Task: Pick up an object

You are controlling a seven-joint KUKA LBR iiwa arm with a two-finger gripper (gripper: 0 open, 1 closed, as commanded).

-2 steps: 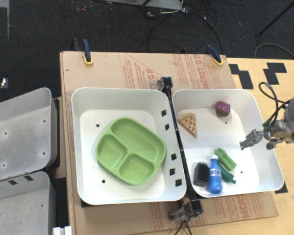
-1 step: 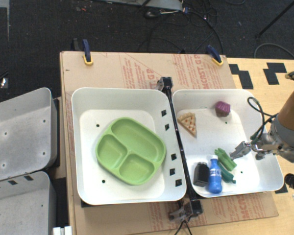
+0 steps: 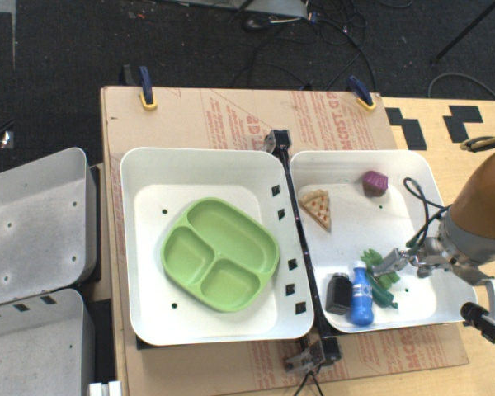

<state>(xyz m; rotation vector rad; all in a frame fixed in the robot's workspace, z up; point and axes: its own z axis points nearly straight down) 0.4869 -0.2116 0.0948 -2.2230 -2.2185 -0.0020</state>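
Red printed lettering is seen on the cardboard sheet (image 3: 231,114) under the bins, upside down and not legible.

Matt green plastic tray (image 3: 221,256), smooth white bins (image 3: 140,246), glossy blue plastic bottle (image 3: 361,297)

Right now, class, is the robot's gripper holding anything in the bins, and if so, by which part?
It cannot be told. The gripper sits low in the right bin, right at the green object beside the blue bottle, but a grasp isn't visible.
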